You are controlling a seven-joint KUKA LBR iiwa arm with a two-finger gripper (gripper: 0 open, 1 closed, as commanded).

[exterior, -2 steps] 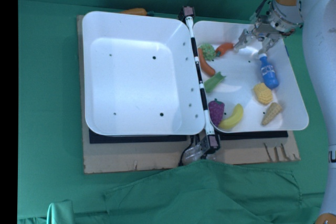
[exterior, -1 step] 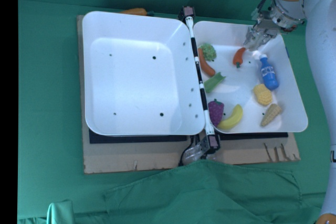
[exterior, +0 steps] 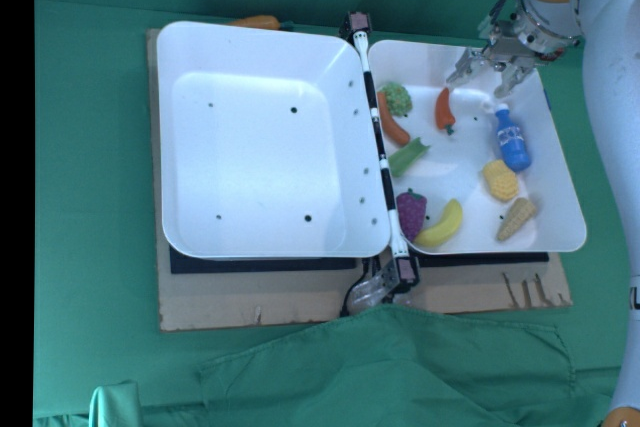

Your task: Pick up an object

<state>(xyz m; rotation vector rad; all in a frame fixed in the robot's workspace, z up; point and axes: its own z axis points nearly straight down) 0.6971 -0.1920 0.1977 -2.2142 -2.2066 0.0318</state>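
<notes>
On green cloth, brown cardboard bears two white bins; fingers spread apart, grasping nothing.

Small toy foods and blue bottle lie scattered in right bin.

A single fixed camera looks down from above at a slant, set far enough back to take in both white bins, the left bin at frame centre-left and the right bin at centre-right. The arm enters along the right edge, and green cloth crosses the bottom.
</notes>
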